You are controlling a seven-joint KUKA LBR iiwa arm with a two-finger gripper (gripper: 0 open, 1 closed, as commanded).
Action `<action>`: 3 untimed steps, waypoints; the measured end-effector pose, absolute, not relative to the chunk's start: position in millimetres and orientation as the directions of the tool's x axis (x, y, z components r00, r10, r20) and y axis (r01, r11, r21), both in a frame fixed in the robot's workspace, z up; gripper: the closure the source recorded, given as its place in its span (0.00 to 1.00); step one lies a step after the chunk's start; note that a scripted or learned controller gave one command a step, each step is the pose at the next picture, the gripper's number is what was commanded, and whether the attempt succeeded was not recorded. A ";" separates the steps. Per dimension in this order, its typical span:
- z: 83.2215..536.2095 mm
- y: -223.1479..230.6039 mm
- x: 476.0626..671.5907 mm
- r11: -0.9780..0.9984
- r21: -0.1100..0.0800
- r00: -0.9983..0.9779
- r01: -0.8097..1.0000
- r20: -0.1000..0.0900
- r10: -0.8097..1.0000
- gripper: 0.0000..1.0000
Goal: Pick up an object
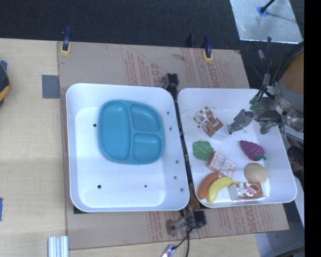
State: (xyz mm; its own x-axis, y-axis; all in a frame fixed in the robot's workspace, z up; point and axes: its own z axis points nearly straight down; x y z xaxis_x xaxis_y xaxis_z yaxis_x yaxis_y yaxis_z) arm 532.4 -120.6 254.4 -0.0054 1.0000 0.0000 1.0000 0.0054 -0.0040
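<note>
- Grape bunch (pixel 252 149), purple: in the right bin (pixel 289 197), just below and to the right of the gripper (pixel 251 120); apart from it, nothing between the fingers.
- Gripper, grey metal: over the upper right part of the right bin, one finger (pixel 238 123) reaching left, the other (pixel 267 126) to the right; spread apart, clamped on nothing.
- Carton (pixel 208 120), brown and white: left of the left finger, near but not touching, on bare white floor.
- Green leafy item (pixel 203 150): lower left of the gripper, close to the bin's left wall.
- Wrapped packet (pixel 221 163), white with red print: just beside the green item, between it and the grapes.
- Round beige item (pixel 255 172): directly below the grapes, close by.
- Banana (pixel 220 188) and orange sausage-shaped item (pixel 206 185): side by side, touching, against the bottom left rim.
- Small flat packet (pixel 247 190), red and white: at the bottom rim, touching the banana's end, below the beige item.
- Open floor: upper strip of the right bin and the patch between carton and grapes.
- Left bin (pixel 123 197): blue divided plate (pixel 131 131) in its upper middle, wide white floor below it.
- Bench (pixel 21 159): wood, cardboard sheet (pixel 230 224) under both bins.
</note>
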 end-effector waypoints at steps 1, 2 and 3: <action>166.6 -213.0 603.3 0.004 -0.006 -0.004 1.000 -0.002 1.000 0.00; 91.6 -203.7 538.9 0.005 -0.005 -0.005 1.000 0.000 1.000 0.00; 102.3 -204.9 539.2 0.009 -0.006 -0.009 1.000 -0.002 1.000 1.00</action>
